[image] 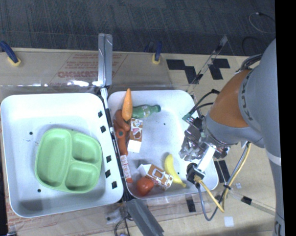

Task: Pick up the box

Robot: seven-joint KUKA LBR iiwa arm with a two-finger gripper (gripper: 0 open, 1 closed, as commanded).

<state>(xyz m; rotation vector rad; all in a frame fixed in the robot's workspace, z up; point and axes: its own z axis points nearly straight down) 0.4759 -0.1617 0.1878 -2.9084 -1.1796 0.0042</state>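
Bins sit side by side on the desk [47, 63]: the left bin [15, 111] carries a green divided plate [68, 160], and the right bin [174, 97] carries the clutter. Along the right bin's left wall lie a carrot [127, 104], a green bottle [145, 110] beside it, a reddish-brown item [121, 128] I cannot identify, and a small brown-and-white carton [135, 134]. The box [159, 176] (brown and white, tilted) rests near the bin's front edge, between a red tomato [145, 186] touching its left side and a banana [173, 170] just to its right. The arm [245, 106] comes in from the right, its pincer [194, 149] over the right part of that bin, near the banana but apart from the box. Whether the pincer is open or closed cannot be told from this angle; nothing is visibly between its tips.
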